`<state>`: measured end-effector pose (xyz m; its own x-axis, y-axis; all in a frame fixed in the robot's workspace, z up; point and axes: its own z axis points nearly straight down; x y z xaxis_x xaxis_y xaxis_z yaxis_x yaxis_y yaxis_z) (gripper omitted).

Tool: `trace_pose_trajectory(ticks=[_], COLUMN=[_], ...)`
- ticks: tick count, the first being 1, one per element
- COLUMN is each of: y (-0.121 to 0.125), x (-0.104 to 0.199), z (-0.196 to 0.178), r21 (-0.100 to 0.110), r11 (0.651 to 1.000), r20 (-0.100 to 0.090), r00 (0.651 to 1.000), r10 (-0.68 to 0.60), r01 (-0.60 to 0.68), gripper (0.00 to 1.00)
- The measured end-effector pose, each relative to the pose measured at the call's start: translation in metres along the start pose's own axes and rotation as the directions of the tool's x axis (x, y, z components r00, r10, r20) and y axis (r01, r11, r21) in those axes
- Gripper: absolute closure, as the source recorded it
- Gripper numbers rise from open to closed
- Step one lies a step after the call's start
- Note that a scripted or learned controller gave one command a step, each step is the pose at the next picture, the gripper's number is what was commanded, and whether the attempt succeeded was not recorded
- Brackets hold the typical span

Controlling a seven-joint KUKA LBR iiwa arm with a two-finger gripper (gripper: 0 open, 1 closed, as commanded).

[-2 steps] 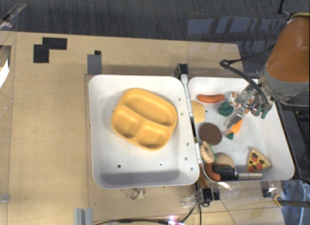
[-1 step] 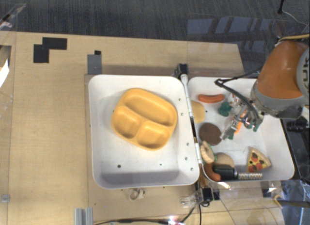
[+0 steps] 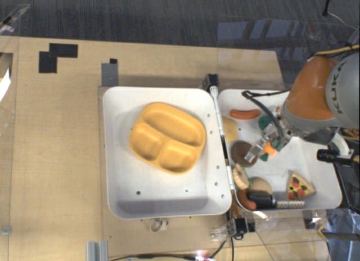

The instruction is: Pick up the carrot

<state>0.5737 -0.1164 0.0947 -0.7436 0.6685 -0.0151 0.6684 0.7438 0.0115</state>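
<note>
The carrot lies in the right bin, mostly under the arm's wrist. Its orange end shows just right of the gripper, and a green tuft that may be its top sticks out on the far side. My gripper hangs low over the bin's middle, right at the carrot and pointing down-left toward a brown round piece. The wrist hides how the carrot sits against the gripper.
A red sausage lies at the back of the right bin. At its front are a pizza slice, a tan lump and a dark red-tipped tool. A yellow divided plate lies in the left bin.
</note>
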Motion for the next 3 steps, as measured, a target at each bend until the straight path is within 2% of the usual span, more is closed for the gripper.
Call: trace_pose_trajectory(ticks=[1, 2, 3], y=[0.002, -0.076, -0.107], x=[0.025, -0.018, 0.0], z=[-0.001, -0.001, -0.002], r21=[-0.005, -0.003, -0.017], r11=[0.934, 0.963, 0.939], r20=[0.007, 0.009, -0.001], r00=[0.934, 0.963, 0.939], r10=[0.358, 0.27, 0.344], r01=[-0.358, -0.27, -0.344], gripper=[0.0, 0.0, 0.0])
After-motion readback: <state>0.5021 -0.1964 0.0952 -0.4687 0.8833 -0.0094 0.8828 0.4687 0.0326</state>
